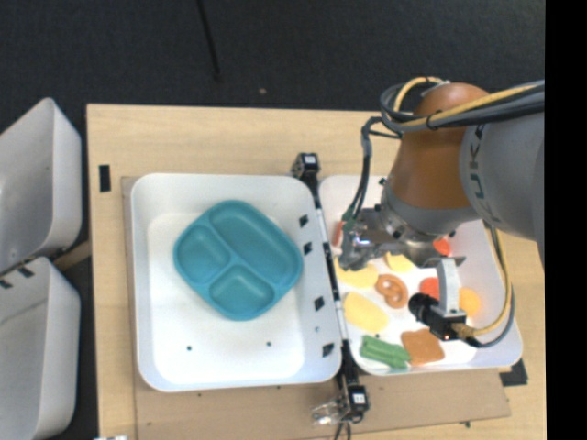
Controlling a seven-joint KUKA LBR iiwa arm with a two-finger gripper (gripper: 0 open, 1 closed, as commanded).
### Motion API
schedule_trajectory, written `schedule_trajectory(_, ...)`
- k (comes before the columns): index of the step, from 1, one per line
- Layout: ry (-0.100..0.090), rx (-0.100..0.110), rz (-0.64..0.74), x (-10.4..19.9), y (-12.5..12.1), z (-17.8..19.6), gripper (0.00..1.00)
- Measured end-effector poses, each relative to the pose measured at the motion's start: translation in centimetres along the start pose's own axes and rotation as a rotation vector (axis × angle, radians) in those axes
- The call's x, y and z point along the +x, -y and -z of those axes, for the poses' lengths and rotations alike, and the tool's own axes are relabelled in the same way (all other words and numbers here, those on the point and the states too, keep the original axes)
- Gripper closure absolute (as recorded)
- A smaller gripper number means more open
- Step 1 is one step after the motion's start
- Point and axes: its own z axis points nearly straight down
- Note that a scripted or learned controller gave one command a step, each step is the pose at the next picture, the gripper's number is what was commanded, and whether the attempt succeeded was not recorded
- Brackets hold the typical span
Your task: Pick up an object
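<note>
The right bin holds several toy foods: a yellow piece, a brown pretzel ring, a green vegetable, a tan toast slice and an orange piece. My gripper hangs low over the bin's left side, just above a pale yellow piece. The wrist and orange band cover the back of this bin. I see nothing clearly held between the fingers.
In the left bin lies a teal divided plate. The wall between the bins runs right beside my gripper. A black and white fitting with cables hangs over the right bin's foods.
</note>
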Motion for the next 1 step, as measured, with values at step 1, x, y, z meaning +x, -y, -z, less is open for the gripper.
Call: schedule_trajectory(1, -0.001, -0.004, 0.004, -0.07, 0.32, 2.03, 1.0)
